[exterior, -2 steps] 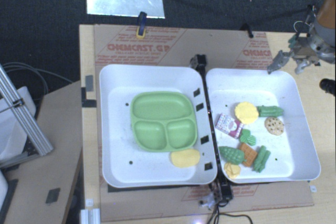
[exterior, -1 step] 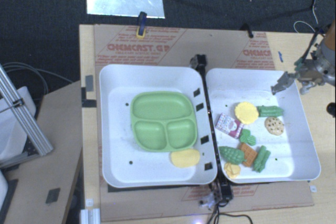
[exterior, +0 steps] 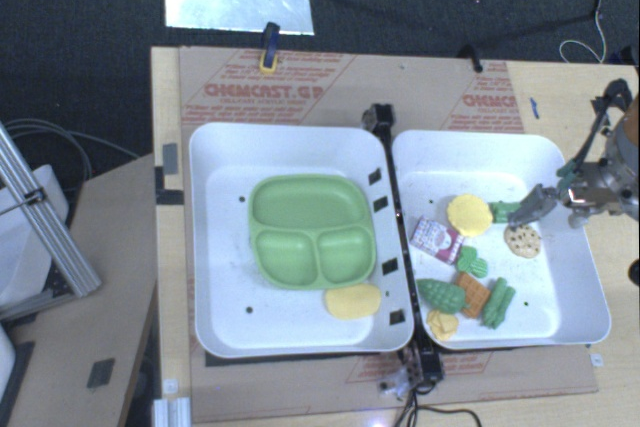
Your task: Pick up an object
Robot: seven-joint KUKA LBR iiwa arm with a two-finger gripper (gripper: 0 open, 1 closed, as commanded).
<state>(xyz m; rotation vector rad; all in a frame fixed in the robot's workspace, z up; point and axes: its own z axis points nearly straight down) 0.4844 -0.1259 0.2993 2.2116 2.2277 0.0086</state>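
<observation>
The arm enters from the right edge of the frame and its pincer hangs low over the right bin, just above a cookie and beside a yellow disc. Whether the pincer is released or clenched I cannot tell. This looks like the approach step, nothing grasped. Next it needs to centre over one toy, likely the cookie, and descend squarely. A green divided plate sits in the left bin.

Green divided tray in left bin, toy foods in right bin.
</observation>
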